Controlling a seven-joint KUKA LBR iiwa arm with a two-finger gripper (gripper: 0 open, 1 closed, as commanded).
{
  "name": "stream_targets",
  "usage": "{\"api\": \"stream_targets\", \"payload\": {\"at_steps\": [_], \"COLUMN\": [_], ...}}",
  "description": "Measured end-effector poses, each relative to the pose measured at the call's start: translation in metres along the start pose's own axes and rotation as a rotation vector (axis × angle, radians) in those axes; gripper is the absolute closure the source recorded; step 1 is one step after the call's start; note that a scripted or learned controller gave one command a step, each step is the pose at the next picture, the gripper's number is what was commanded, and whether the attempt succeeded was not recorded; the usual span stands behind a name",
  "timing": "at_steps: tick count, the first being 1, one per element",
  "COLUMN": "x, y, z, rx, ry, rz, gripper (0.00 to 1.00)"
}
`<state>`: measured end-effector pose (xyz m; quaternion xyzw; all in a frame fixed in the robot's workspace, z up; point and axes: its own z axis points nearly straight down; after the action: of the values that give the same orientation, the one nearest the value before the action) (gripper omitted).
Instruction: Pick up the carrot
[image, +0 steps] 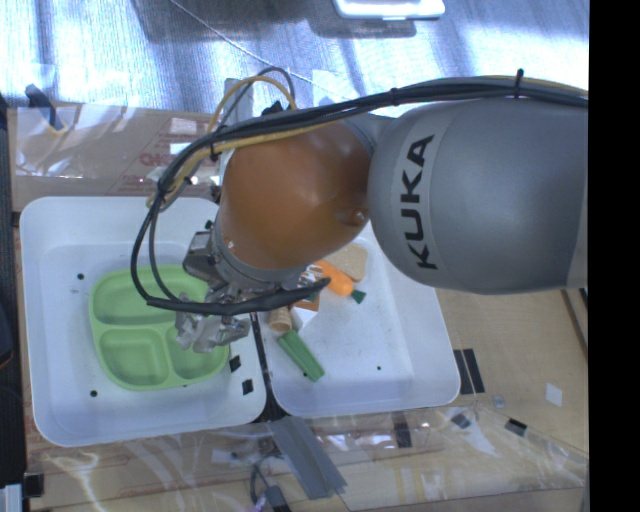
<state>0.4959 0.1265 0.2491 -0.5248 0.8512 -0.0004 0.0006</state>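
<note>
1. The grey arm (480, 190) with its orange band (290, 195) reaches in from the right and covers much of both white bins, hiding the inner edge where they meet at the top.
2. The end effector (210, 330) hangs over the left bin (50, 300), above the right side of a green divided tray (125, 330). It reads as a cluster of grey metal parts; I cannot tell whether it is spread or pressed together, and nothing can be made out in its grip.
3. The carrot (338, 280) lies in the right bin (400, 350), near that bin's upper left. Only a short orange stretch with a dark green end shows; the rest is covered by the wrist and black cables (290, 292).
4. Just above the carrot, a tan piece (348, 260) peeks from under the arm, too hidden to identify.
5. A green stick-like item (300, 357) lies tilted near the right bin's left wall, with a small tan cylinder (281, 320) just above it.
6. The green tray's right compartments are partly blocked by the end effector.
</note>
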Motion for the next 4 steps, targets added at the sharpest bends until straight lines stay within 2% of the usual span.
{"api": "stream_targets", "payload": {"at_steps": [1, 2, 3, 4], "x": [0.035, 0.026, 0.061, -0.035], "y": [0.003, -0.045, -0.029, 0.012], "z": [-0.029, -0.12, -0.032, -0.007], "rx": [0.003, 0.006, -0.003, -0.001], "ry": [-0.002, -0.005, 0.004, 0.0], "rz": [0.163, 0.48, 0.582, 0.765], "gripper": [1.0, 1.0, 1.0, 1.0]}}
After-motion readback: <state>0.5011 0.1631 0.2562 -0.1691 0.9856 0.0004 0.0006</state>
